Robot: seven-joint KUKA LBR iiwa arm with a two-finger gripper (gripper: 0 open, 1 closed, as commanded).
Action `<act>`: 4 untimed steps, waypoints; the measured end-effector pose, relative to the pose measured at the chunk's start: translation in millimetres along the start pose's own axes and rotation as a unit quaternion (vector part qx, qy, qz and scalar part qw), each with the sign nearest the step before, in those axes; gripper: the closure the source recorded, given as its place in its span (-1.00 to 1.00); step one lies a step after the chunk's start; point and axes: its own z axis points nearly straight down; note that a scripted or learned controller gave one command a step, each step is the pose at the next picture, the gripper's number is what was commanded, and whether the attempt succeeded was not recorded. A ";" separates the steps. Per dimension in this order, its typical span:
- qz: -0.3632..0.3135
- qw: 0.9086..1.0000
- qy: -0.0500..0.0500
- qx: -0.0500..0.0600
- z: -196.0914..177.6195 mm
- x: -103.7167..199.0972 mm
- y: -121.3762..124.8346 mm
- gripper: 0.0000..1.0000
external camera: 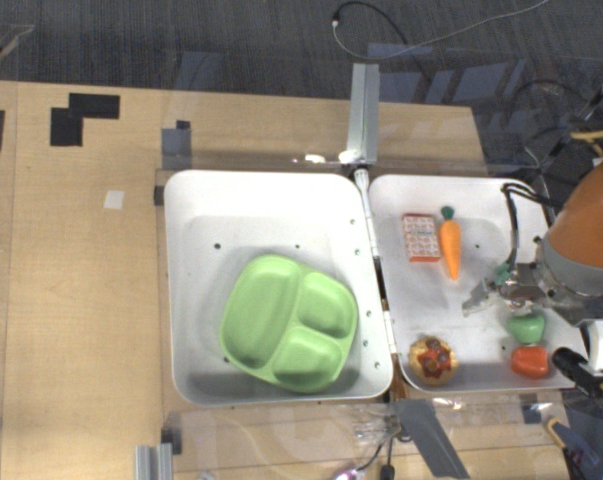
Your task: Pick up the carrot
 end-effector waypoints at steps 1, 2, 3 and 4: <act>0.050 0.999 0.000 -0.001 -13.7 43.7 -11.3 -1.00; 0.258 0.966 0.005 -0.004 26.3 18.2 -11.6 -1.00; 0.287 0.958 0.000 -0.001 -45.1 -4.8 8.1 -1.00; 0.221 0.975 -0.001 -0.001 -27.9 12.9 68.0 -1.00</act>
